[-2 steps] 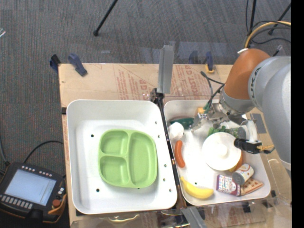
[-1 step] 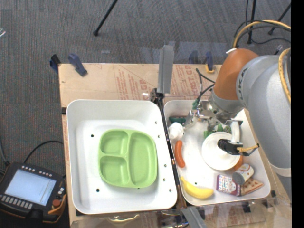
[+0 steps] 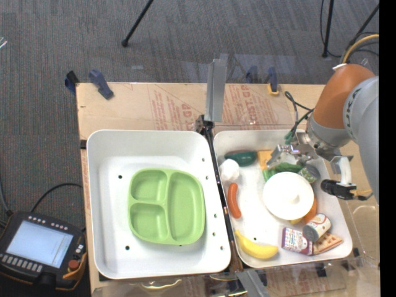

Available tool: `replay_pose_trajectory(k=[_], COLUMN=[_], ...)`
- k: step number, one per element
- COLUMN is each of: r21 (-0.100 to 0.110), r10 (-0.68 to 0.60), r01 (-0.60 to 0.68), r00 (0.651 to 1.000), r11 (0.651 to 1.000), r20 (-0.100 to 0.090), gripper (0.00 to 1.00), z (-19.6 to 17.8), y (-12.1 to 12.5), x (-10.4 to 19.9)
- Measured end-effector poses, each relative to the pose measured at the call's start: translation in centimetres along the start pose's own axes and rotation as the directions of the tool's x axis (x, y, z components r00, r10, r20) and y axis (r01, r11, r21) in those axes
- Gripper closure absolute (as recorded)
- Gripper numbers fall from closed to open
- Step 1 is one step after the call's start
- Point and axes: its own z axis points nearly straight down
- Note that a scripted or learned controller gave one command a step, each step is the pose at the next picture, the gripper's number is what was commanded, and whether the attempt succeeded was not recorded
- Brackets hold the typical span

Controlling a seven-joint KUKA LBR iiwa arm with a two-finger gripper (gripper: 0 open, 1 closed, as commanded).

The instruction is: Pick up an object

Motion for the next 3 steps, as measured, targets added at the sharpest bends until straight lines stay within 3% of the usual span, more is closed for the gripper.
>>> replay_pose_trajectory(k=[1, 2, 3], r21=[0.006, 0.007, -0.014], r10=[0.13, 0.125, 0.026], r01=[-0.13, -0.125, -0.026], r00=[0.991, 0.992, 1.0], r11=[0.991, 0.992, 1.0], r20=[-0.002, -0.001, 0.001], gripper=[0.0, 1.0, 1.0], z=[-0.1, -1.1, -15.7], y=[0.0, 0.0, -1.4], x=[5.8, 5.9, 3.5])
